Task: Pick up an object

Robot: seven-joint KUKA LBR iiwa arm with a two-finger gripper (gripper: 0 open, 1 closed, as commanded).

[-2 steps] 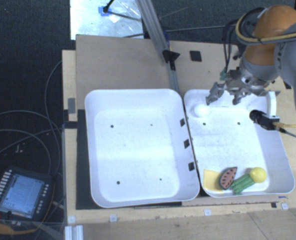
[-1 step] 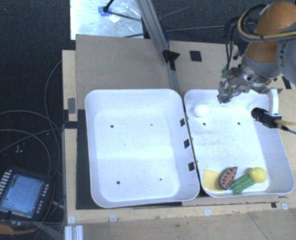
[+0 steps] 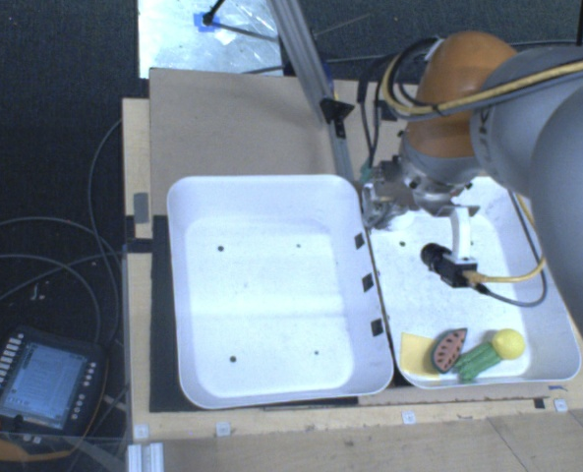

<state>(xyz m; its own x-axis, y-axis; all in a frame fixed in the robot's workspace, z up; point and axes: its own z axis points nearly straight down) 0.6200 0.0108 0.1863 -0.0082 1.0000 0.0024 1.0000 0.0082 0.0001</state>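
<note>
Tool is hanging over the far left corner of the right bin. Opening: cannot tell. No object is visibly in it. Watermelon slice, green piece and yellow ball are lying clustered at the near edge, well apart from the tool. Judging pick not started: approach, grasp and lift are all remaining.

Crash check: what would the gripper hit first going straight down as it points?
Likely the bare floor of the shallow white right bin by its far-left corner, below the gripper; depth unclear.
</note>
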